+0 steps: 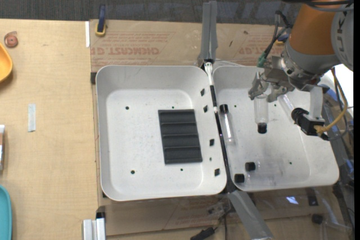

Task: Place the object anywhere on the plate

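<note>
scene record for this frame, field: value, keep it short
left bin: holds a dark ribbed rectangular plate, lying flat near the bin's middle
right bin: holds a clear tube-like object by the left wall and a small black piece near the front
gripper: above the right bin, pointing down
gripper contents: cannot tell
arm: reaches in from the right, orange band above the wrist
object on plate: none seen on it

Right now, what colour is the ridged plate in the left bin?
Black, with ridges across it: the plate in the camera view.
</note>
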Available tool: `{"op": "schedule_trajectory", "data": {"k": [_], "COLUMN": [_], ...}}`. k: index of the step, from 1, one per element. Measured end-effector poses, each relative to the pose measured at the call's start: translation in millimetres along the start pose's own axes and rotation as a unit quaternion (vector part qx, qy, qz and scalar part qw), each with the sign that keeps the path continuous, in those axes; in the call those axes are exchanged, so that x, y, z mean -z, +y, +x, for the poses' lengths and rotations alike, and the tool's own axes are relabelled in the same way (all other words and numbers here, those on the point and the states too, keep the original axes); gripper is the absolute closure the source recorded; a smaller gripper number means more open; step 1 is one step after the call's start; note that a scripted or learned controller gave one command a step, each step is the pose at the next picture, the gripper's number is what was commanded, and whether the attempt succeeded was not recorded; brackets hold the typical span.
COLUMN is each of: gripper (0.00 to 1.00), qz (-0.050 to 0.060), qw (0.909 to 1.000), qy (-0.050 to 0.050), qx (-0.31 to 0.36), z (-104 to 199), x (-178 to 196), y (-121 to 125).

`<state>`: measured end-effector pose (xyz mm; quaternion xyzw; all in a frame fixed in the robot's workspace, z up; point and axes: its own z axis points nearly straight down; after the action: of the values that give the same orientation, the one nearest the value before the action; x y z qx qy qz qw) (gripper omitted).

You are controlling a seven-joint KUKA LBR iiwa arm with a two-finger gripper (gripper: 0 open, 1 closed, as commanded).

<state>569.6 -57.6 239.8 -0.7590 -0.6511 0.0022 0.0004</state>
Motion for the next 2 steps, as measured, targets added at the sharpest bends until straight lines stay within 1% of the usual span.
{"op": "schedule_trajectory", "data": {"k": [1, 2], "gripper": [1.00, 1.00], "qz": [0.000, -0.001], "qw": [0.9832, 0.9130], "qy": [0.001, 0.000], "qx": [0.183, 0.408], "z": [133, 149], "x": [-49, -5], "y": [-20, -63]}}
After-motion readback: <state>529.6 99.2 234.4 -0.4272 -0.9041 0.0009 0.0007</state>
